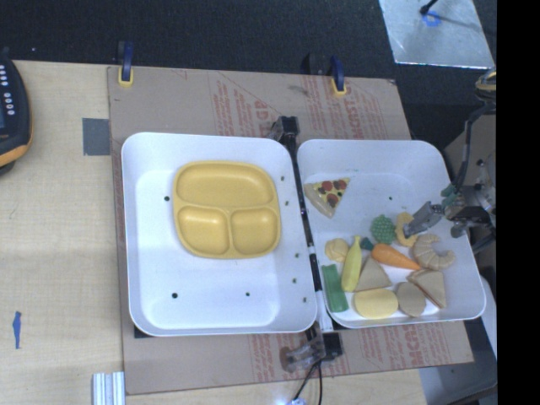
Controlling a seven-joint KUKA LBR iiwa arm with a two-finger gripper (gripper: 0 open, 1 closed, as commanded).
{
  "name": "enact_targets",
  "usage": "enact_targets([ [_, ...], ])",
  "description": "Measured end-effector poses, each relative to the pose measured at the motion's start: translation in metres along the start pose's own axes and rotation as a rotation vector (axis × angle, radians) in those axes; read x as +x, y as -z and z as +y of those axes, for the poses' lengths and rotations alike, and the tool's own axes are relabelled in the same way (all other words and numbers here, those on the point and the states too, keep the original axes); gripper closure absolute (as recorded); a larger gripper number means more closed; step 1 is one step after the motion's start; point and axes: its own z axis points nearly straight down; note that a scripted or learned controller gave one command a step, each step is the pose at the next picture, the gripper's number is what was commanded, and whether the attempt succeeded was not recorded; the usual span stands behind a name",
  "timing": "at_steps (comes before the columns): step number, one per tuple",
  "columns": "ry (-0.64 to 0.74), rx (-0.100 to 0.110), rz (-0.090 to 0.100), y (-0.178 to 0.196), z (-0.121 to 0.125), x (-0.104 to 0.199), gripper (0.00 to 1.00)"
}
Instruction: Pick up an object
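Two shallow white bins sit side by side on a sheet of brown cardboard (253, 99) laid over the wooden desk (51, 251). The left bin (143, 226) holds one yellow divided plate (226, 207), lying flat toward the bin's far half, with one large compartment on the far side and two smaller ones on the near side. The right bin (380, 163) holds a group of toy foods. A pizza slice (326, 194) lies alone near the bin's far left corner, apart from the rest. The other pieces crowd the near right part of the bin: a green broccoli floret (384, 227), an orange carrot (395, 256) lying slantwise just beside it, an upright-looking yellow corn cob (352, 264), a green strip (334, 292) along the bin's left wall, a pale yellow oval piece (375, 303) by the near wall, a tan wedge (432, 287) and a pale croissant-like piece (432, 250) toward the right wall.

The arm enters over the right edge of the right bin. Its hand (424, 216) hangs above the far side of the cluster, close to a small yellow ring-shaped piece (406, 228) beside the broccoli. Whether the hand is released or clenched cannot be told from this view, and no toy can be seen between its tips. Blue and yellow clamps (126, 64) pin the cardboard at the desk's far edge.
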Motion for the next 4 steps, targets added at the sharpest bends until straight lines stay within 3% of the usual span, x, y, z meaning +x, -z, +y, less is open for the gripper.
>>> enact_targets([
  [1, 0.005, 0.009, 0.005, -0.131, 0.024, 0.043, 0.00],
  [2, -0.001, 0.005, 0.000, -0.117, 0.025, 0.037, 1.00],
  [3, 0.000, 0.004, -0.001, -0.117, 0.025, 0.037, 0.00],
  [4, -0.002, 0.009, -0.001, -0.109, 0.024, 0.035, 1.00],
])
